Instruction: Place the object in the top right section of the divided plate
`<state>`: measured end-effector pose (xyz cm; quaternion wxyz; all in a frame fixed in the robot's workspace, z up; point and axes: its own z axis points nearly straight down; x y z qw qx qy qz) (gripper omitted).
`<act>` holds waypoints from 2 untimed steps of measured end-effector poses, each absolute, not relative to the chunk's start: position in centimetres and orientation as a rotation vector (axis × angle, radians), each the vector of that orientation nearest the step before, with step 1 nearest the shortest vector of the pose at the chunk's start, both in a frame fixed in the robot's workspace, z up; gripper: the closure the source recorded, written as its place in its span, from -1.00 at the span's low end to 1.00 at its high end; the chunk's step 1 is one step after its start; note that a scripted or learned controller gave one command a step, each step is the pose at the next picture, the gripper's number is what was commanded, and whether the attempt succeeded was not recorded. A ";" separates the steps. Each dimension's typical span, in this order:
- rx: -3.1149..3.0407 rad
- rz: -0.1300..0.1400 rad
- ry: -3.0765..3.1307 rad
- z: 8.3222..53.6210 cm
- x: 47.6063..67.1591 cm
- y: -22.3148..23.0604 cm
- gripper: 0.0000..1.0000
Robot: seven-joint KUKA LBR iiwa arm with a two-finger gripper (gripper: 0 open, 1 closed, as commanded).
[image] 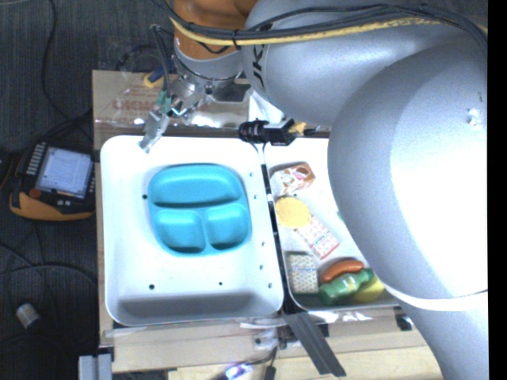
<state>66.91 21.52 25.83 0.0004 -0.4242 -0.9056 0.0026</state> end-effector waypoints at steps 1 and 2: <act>-0.996 0.007 -2.977 17.2 66.0 22.6 -1.00; -0.487 0.003 -3.100 13.1 65.4 23.0 -1.00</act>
